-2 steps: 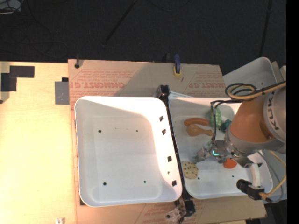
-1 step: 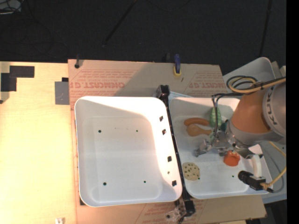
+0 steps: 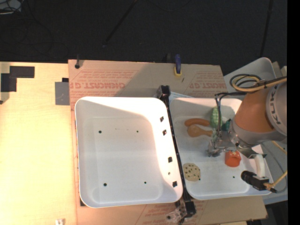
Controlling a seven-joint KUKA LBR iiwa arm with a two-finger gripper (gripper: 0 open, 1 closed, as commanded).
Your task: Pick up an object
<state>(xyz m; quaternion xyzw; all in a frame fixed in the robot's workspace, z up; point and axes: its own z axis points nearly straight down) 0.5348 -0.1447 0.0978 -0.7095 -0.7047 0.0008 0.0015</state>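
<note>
The gripper [image 3: 216, 149] hangs low in the right bin [image 3: 206, 191], orange object [image 3: 232, 159] just beside it; its grasp state cannot be told

Pale wooden bench [image 3: 33, 144], cardboard sheet [image 3: 140, 78] on it, two white bins [image 3: 122, 191] side by side

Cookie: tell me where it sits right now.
The cookie lies in the right bin, near its front left corner, beside the divider, left of the gripper.
</note>
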